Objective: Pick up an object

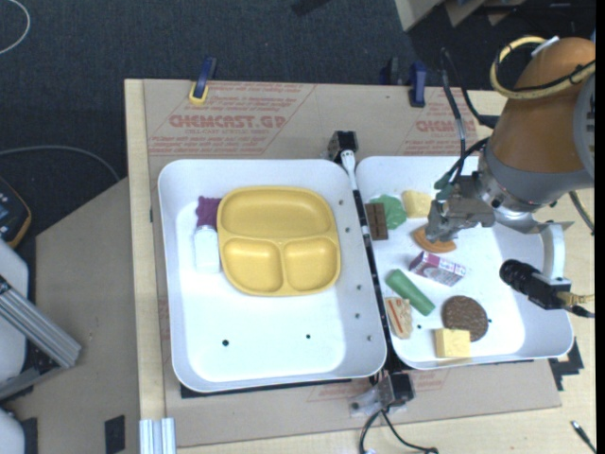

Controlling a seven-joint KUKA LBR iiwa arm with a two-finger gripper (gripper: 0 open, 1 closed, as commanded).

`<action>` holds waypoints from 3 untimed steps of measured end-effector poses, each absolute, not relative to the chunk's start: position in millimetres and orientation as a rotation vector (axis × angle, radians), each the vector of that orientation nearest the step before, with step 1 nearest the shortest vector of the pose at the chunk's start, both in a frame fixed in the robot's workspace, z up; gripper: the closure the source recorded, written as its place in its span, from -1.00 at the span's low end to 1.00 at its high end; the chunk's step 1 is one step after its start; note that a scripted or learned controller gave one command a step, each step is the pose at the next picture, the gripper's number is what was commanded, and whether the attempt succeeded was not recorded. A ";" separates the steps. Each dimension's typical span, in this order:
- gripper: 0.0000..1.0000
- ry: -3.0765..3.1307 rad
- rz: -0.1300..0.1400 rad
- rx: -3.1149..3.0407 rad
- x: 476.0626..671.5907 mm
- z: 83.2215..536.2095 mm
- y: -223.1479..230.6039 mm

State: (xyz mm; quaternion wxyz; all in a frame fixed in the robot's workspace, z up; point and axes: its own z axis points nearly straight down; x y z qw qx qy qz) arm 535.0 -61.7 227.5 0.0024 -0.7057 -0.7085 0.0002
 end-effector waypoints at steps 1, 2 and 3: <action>1.00 -2.224 0.001 -2.212 519.2 233.5 -9.0; 1.00 -2.223 0.004 -2.210 483.4 223.3 43.2; 1.00 -2.224 -0.002 -2.220 494.6 224.2 46.8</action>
